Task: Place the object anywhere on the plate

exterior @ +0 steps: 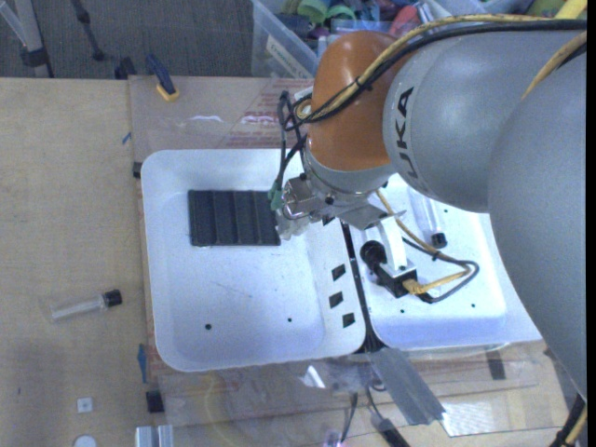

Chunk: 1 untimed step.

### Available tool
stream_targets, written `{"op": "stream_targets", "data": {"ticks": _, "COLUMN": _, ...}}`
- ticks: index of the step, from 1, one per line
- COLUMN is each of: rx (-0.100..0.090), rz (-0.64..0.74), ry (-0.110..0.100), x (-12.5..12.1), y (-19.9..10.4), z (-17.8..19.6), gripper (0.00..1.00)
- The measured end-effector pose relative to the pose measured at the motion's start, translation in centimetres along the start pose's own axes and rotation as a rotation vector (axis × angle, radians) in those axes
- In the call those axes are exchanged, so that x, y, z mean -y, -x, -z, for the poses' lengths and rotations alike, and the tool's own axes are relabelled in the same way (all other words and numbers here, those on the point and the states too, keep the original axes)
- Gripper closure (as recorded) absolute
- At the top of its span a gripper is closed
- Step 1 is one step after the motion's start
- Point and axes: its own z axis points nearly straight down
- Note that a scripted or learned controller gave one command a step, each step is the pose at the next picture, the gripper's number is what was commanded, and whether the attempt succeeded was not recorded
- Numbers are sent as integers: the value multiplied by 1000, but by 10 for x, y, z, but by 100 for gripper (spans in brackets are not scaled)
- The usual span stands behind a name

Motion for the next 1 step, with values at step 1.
{"op": "stream_targets", "data": {"ticks": 1, "rx": 1, "rz": -321, "ry": 3, "x": -15, "y": -43, "z": 89, "gripper": 100}}
